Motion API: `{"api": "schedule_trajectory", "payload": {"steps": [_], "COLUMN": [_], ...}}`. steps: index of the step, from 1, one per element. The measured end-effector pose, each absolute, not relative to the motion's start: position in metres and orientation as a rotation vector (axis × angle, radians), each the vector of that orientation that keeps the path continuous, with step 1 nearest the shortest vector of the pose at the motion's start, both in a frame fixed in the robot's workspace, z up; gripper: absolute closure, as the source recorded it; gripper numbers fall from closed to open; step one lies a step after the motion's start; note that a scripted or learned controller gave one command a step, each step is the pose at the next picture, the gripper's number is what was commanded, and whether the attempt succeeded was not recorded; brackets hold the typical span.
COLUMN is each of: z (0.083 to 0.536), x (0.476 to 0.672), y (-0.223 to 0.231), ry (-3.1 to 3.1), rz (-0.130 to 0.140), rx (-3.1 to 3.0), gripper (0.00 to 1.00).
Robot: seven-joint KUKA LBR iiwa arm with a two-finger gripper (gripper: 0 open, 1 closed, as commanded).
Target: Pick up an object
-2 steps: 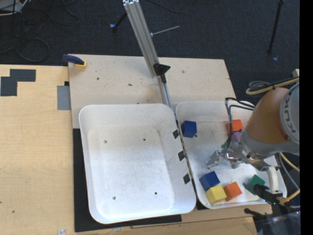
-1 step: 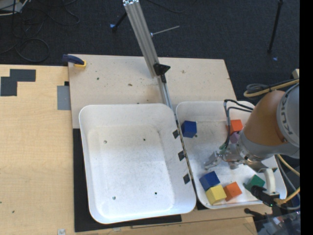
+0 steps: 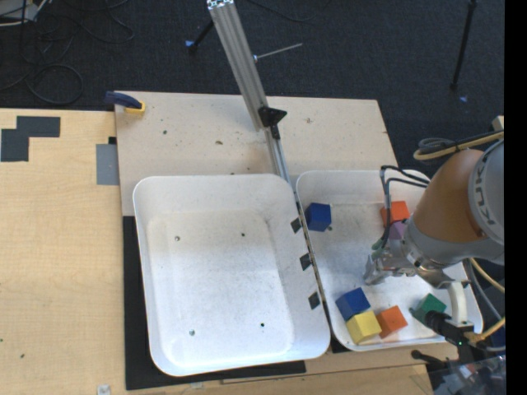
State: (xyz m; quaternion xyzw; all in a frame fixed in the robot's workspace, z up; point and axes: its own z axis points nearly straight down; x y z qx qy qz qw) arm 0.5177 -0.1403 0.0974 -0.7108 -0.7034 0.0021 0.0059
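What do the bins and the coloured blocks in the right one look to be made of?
Bins: likely thin moulded plastic, white, rounded rims, faint sheen, speckled with marks. Blue block, yellow block, orange block: solid matte colour, crisp edges, perhaps painted wood or foam; the view cannot settle which.

High slanted view over 2 bins [image 3: 156, 200]

No readable text — none anywhere
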Motion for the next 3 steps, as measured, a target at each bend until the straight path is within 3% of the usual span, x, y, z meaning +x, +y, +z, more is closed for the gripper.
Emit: {"api": "schedule_trajectory", "payload": {"steps": [2, 3], "z": [0.196, 0.214], "x": [0.522, 0.524], "y": [-0.14, -0.142], "ry": [-2.221, -2.219], "rz": [0.002, 0.004], "rx": [-2.22, -2.22], "gripper": [1.0, 1.0]}}
